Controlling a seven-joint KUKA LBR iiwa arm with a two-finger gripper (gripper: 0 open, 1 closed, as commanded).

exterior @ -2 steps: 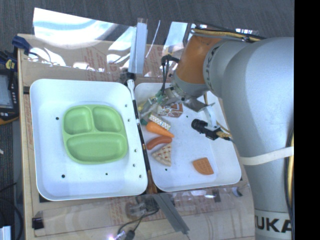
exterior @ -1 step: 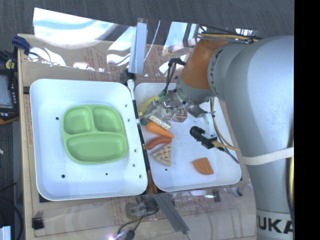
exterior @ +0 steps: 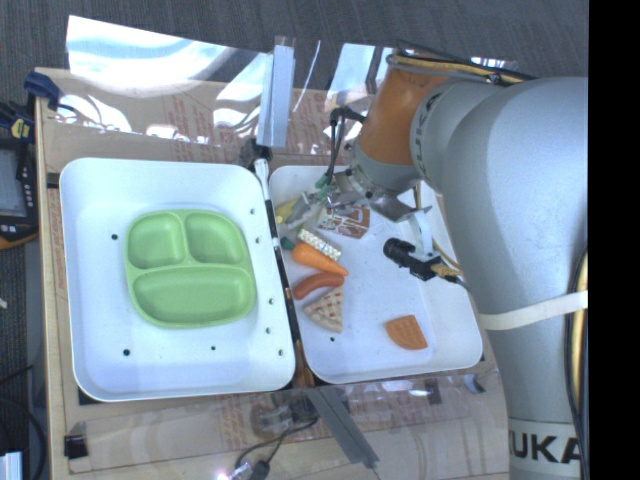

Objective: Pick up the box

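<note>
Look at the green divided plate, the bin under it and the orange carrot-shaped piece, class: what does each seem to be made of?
The green three-compartment plate looks like moulded plastic with a matte finish: even colour, soft rounded edges. The shallow white left bin seems smooth, slightly glossy plastic, with rounded corners. The small orange carrot-shaped piece is probably plastic or rubber toy food; it is too small to be sure.
</note>
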